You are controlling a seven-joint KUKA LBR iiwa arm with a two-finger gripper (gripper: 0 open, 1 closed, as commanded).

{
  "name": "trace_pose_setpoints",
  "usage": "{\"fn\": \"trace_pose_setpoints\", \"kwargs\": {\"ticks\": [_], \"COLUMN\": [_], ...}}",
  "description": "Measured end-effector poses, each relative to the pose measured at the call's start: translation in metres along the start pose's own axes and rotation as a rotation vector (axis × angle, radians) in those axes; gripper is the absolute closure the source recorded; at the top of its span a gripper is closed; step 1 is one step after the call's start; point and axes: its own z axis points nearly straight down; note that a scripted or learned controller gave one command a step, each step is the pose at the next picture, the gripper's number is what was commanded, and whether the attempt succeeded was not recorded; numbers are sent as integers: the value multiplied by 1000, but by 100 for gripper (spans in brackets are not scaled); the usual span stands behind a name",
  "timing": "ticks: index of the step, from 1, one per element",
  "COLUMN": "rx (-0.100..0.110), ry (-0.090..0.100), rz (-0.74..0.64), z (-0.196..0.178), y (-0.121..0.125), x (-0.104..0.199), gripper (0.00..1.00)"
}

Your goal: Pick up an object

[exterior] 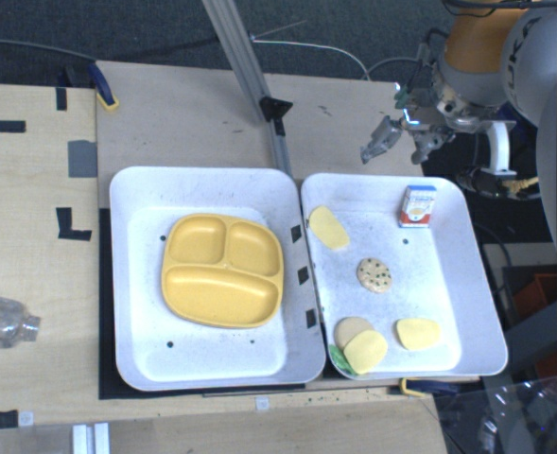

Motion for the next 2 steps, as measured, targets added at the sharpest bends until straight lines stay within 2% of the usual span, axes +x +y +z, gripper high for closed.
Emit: {"fn": "trace_pose_setpoints", "kwargs": {"ticks": [1, 2], "rx": [10, -1], "ry": [2, 3], "rz": [5, -1], "z": [68, 54], "y": [-70, -66], "x": [-25, -22], "gripper": [0, 100]}}
